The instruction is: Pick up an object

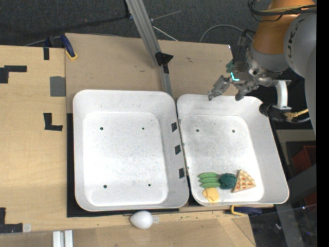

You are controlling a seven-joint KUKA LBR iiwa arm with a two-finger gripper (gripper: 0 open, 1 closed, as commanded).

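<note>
Gripper [225, 94] spread wide, holding nothing. The pizza slice toy [243, 181] looks light and rigid; I'd pinch its 2 long edges.

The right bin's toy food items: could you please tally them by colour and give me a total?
Green: 2, the pea pod and the broccoli
Yellow: 1, the small yellow piece
Orange: 1, the pizza slice
Total: 4
</note>
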